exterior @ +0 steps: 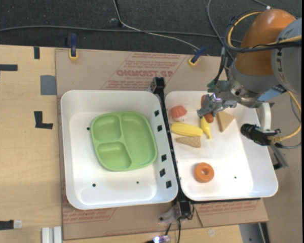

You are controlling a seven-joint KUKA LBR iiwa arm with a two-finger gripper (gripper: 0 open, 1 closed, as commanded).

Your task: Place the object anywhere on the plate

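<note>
We see the hand [210, 107] low over the right bin [253, 178], right above a small red-orange piece [208, 118]; can't tell how far open it is or if it grips anything. Smooth green three-compartment plate [123, 139] sits in the left bin [76, 135], room along its walls. Yellow banana [186, 129], tan wedges [224, 120], red piece [178, 112] cluster near the divider; orange ring [204, 172] well apart.

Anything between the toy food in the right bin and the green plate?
Yes: the two bins' adjoining walls, with black clips along them, run between the toy food in the right bin and the green plate in the left. Anything carried must clear them. The plate's compartments hold nothing.
</note>
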